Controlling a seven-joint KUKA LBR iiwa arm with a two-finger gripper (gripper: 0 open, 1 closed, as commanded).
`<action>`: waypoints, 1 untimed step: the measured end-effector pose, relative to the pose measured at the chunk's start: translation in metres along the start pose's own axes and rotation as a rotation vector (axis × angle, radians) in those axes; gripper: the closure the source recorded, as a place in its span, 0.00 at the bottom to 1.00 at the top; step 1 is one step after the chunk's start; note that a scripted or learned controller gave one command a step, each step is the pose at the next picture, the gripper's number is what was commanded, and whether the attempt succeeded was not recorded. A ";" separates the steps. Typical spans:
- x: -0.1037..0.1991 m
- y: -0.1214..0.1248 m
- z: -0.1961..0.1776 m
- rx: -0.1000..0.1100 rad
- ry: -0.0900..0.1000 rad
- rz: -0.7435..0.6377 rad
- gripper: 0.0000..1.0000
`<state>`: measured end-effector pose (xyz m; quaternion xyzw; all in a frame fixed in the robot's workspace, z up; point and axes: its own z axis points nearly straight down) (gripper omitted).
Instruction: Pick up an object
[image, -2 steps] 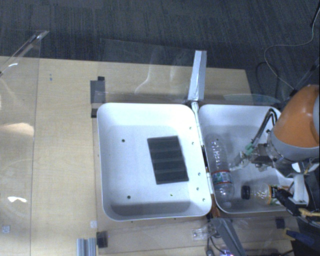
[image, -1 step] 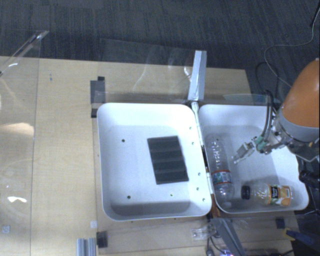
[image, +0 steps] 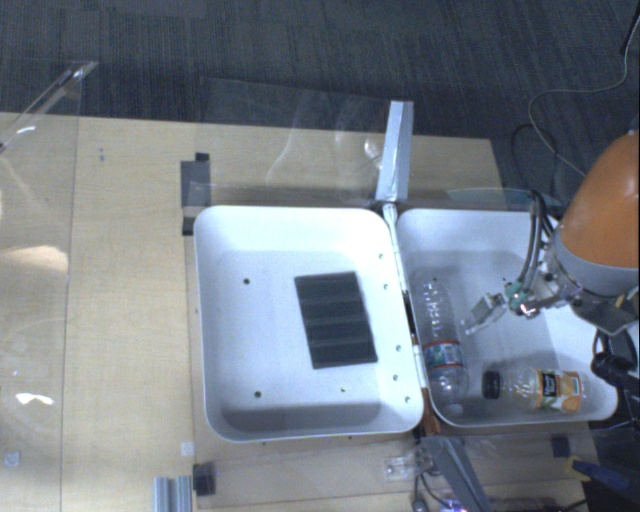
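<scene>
Grey claw (image: 487, 310) hangs over the right bin (image: 470, 225), fingers parted, grasping nothing; two bottles (image: 440, 340) lie below.

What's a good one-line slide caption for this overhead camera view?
Gripper poised in the right bin above two clear plastic bottles; a black ridged pad lies in the left bin.

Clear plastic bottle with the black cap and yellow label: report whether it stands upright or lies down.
Lying down. The clear plastic bottle with the black cap and yellow label rests lengthwise on the right white bin floor, cap pointing left.
</scene>
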<state>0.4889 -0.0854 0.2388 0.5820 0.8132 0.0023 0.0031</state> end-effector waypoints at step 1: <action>-0.036 -0.008 0.109 -0.017 -0.014 0.012 0.00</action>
